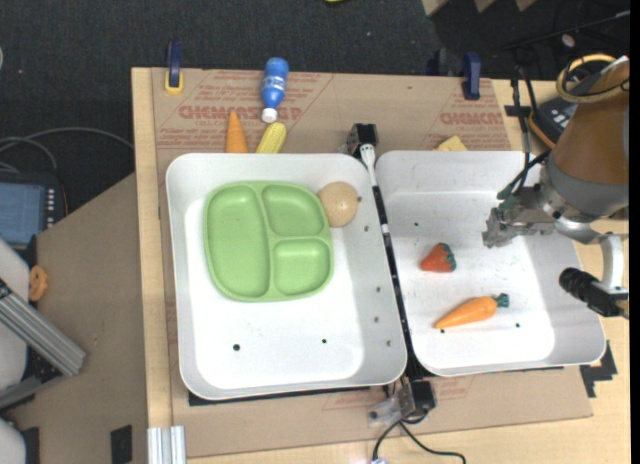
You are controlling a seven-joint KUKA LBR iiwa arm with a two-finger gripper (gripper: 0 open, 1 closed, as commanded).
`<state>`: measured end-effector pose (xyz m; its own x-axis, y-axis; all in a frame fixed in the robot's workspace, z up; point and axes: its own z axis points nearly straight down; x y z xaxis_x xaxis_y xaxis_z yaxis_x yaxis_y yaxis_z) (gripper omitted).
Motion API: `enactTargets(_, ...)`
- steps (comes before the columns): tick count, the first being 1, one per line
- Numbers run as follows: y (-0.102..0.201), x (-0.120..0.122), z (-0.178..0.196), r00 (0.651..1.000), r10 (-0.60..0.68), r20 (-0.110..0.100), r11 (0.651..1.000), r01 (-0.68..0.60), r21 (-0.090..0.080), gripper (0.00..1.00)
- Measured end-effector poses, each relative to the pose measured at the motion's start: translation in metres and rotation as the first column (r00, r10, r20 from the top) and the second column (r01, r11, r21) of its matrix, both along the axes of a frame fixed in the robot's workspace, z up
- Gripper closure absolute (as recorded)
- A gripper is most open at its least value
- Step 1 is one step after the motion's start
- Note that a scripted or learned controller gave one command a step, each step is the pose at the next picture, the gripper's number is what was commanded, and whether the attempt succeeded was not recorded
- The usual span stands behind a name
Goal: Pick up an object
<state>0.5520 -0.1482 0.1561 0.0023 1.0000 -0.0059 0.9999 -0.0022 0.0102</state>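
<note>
nearest the front edge of the right bin (560,352) lay a toy carrot (468,313), tilted, with a strawberry (437,259) just behind it, apart from it. the gripper (497,233) hung over that bin's right side, near both, touching neither; whether it was open or closed could not be told. in the left bin (200,352) sat a green divided plate (267,240), a beige ball (338,203) touching its back right corner. beyond the bins, on the bench's back edge, lay a blue bottle (273,88), a corn cob (271,137) and a small orange cone (235,134).
</note>
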Motion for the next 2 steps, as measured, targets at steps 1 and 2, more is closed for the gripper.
enactTargets(1, 0.003, -0.003, -0.004, 1.000, 0.002, -0.010, 1.000, -0.002, 0.005, 0.00)
enactTargets(2, -0.015, -0.044, -0.075, 1.000, -0.001, -0.016, 1.000, 0.001, 0.008, 0.00)
